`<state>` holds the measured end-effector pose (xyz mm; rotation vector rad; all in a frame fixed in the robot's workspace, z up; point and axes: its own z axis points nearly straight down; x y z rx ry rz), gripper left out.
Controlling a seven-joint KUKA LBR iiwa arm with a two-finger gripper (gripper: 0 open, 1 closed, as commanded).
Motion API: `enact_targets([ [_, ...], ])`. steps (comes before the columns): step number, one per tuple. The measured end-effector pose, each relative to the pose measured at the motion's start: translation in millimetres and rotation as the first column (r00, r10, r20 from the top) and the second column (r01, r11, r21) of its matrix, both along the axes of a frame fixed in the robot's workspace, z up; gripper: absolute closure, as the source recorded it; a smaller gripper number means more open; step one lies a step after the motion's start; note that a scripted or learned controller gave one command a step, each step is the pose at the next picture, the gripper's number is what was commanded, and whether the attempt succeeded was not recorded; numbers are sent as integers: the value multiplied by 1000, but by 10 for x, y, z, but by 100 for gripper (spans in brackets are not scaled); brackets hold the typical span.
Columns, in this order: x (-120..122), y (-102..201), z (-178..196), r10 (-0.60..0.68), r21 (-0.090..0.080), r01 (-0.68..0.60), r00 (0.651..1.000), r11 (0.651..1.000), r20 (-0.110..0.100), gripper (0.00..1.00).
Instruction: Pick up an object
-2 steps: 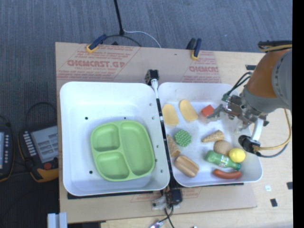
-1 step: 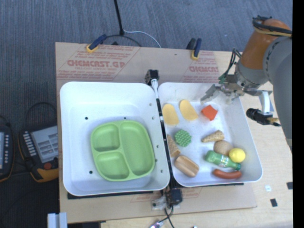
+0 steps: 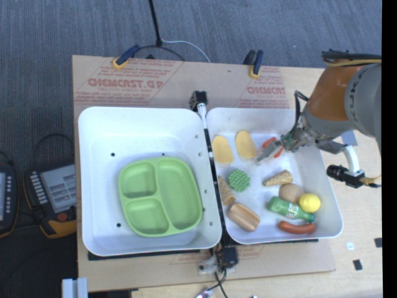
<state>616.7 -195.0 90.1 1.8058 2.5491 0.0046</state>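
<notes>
Two shallow white bins sit side by side on the tabletop (image 3: 124, 82). Inside the left bin (image 3: 99, 135) lies a green divided plate (image 3: 160, 196) with three compartments, resting toward the near side. The right bin (image 3: 332, 219) holds a scatter of toy food: two yellow oval pieces (image 3: 222, 149) and (image 3: 245, 144) at the far left, a green round textured item (image 3: 238, 180) below them, a hot-dog bun (image 3: 243, 216) near the front, and a tan croissant-like piece (image 3: 278, 179) toward the middle. Along the near right lie a brown potato-like lump (image 3: 289, 192), a yellow ball (image 3: 309, 202), a green bottle-shaped item (image 3: 286, 208) and a red sausage (image 3: 297, 228), all close together.

From the right, the grey arm with its orange band (image 3: 332, 98) reaches into the far right part of the right bin. Its hand (image 3: 278, 149) is low over the bin floor, right at a small orange-red and grey object (image 3: 269, 144) just right of the yellow ovals. Whether the hand is open or closed on that object I cannot tell.
</notes>
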Motion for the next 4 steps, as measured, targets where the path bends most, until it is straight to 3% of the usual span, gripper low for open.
enact_targets([
  [1,-549,84,349,-49,8,50,999,999,-16,0],
  [2,-1228,138,13,-205,4,205,979,979,8,0],
  [3,-589,-77,9,-307,20,308,951,951,-15,0],
  [4,156,316,-6,-445,7,445,895,895,-3,0],
])
